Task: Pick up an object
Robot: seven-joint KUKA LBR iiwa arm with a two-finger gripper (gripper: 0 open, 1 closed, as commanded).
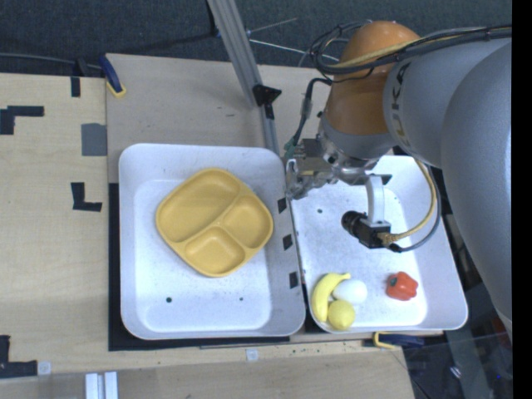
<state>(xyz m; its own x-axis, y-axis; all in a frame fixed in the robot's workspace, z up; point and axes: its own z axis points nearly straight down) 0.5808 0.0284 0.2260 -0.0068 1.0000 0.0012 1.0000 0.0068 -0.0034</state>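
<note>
Hand (301,181) over right bin's (440,306) upper left corner; open or shut, cannot tell. Banana (326,288), egg (352,291), lemon (341,313), red pepper (401,285) near front. Yellow plate (214,221) in left bin (137,306).

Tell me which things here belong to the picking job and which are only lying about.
For the job: end effector; banana, white egg, lemon, red pepper, yellow divided plate.

Lying about: two white bins, metal pole, blue clamp.

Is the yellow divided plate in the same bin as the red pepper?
No, the yellow divided plate lies in the left bin, while the red pepper sits in the right bin.
</note>
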